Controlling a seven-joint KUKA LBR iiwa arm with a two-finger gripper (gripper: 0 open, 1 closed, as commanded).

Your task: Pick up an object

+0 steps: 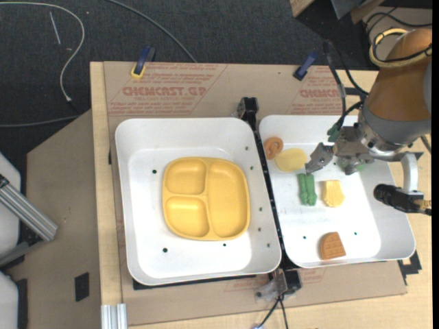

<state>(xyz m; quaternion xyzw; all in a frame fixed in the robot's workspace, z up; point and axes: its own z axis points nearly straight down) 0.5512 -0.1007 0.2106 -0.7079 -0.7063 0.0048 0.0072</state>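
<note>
Jaws (334, 157) hang over right white bin (384, 242).

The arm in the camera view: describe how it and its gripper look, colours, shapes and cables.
The arm is a thick rounded grey body with an orange band above the wrist. Below it sits a grey metal gripper with dark fingers. Black cables run along the arm's side, with a yellowish loop near the top. A black cylindrical part sticks out low on the wrist.
</note>
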